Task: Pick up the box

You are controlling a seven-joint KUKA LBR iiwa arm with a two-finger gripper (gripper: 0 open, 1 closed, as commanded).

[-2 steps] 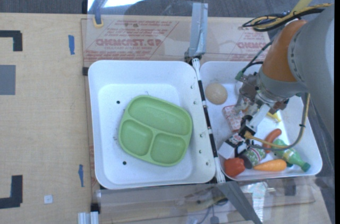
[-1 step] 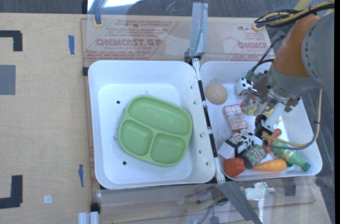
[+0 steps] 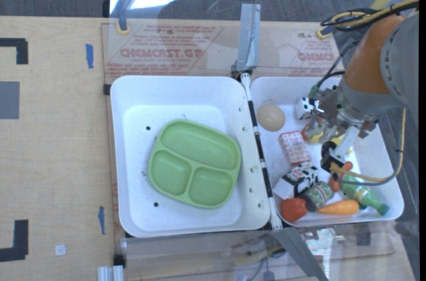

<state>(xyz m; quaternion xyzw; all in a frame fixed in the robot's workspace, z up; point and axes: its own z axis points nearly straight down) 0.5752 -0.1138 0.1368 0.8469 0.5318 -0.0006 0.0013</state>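
Box (image 3: 293,146) lay mid-right of the frame in the right bin (image 3: 388,152), just left of the hand (image 3: 331,132), which should descend squarely over it, avoiding neighbouring toys.

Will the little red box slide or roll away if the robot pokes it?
Probably slide, not roll: the red box looks flat-sided and lies flat on the right bin floor. It looks small, so likely light. The round tan ball beside it would roll.

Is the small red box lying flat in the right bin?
Yes. The red box lies flat in the right bin, broad printed face upward.
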